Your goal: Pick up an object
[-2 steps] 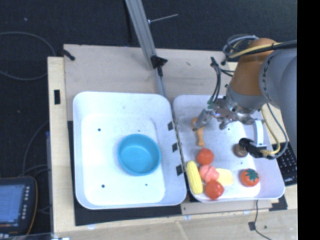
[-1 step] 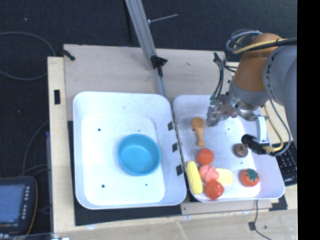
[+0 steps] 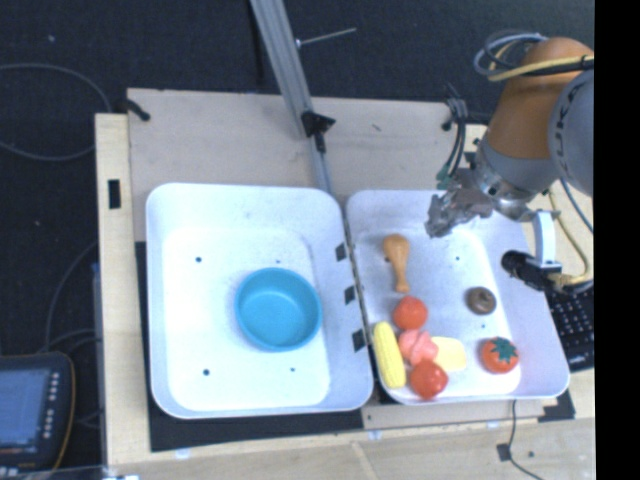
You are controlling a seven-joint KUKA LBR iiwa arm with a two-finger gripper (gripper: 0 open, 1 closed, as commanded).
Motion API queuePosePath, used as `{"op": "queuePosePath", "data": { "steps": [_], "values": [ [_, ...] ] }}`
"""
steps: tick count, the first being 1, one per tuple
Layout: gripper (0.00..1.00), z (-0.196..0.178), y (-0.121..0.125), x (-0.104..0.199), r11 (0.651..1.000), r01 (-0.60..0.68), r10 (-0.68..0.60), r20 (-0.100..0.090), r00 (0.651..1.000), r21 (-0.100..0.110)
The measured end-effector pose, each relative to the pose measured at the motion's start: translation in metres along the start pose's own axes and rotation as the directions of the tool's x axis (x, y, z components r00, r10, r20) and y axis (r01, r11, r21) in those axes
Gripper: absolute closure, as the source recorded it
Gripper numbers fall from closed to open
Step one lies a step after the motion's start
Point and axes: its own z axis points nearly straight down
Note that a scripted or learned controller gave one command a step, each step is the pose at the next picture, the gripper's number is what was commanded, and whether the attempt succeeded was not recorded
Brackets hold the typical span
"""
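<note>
Camera view | gripper [image 3: 441, 224] above right bin's [image 3: 530, 388] far end — grip state unreadable | drumstick [image 3: 398, 259] just beside | blue bowl [image 3: 277, 308] in left bin [image 3: 175, 388]

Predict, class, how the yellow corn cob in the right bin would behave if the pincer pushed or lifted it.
The corn cob looks long and rounded, so a push would probably roll it. It lies along the right bin wall beside a red tomato, so gripping room seems tight. It looks like a plastic toy: probably stiff and light.
</note>
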Motion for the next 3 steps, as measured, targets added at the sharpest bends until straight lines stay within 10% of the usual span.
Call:
{"op": "queuePosePath", "data": {
  "steps": [1,3],
  "values": [
    [1.0,-0.029,0.001,-0.001,1.0,0.004,-0.004,0.0,1.0,0.0],
    [1.0,-0.04,-0.004,0.098,1.0,0.013,-0.013,-0.004,1.0,0.01]
  ]
}}
